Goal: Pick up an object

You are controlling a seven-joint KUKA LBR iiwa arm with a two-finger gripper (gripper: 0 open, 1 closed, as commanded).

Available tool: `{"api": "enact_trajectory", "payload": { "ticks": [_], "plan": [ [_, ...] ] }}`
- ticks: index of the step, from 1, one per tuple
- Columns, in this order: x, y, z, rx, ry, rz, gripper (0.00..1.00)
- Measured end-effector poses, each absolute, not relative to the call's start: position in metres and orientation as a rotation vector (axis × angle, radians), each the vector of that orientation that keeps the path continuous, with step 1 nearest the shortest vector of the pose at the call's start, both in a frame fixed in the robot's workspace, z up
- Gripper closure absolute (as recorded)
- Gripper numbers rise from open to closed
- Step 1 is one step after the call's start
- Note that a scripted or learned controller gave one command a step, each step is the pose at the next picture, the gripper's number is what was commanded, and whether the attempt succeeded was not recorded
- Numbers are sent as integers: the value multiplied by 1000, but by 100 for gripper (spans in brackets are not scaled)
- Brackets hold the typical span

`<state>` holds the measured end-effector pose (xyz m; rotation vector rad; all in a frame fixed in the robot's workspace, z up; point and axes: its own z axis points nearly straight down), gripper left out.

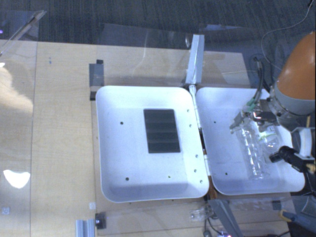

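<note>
From where I'm standing the arm (296,78) hangs over the right bin (222,177), its gripper (254,116) low at that bin's 3 o'clock side, and honestly I can't tell how it's set. A clear plastic object (253,154) lies just under it at about 5 o'clock. The left bin (113,181) has a dark rectangular pad (161,131) lying flat near its middle.

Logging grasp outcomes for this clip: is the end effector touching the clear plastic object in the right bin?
Cannot tell. In the camera view the end effector overlaps the top of the clear plastic object in the right bin, but the see-through plastic hides any contact or gap.
</note>
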<state>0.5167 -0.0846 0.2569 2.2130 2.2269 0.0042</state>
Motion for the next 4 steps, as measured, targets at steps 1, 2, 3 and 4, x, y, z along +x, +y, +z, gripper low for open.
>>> {"api": "enact_trajectory", "payload": {
  "ticks": [1,2,3,4],
  "plan": [
    [516,-151,192,2251,2188,3,0],
    [541,-173,96,2042,2390,17,0],
    [617,-192,87,2042,2400,20,0],
    [625,-184,127,1840,2538,7,0]
  ]
}}
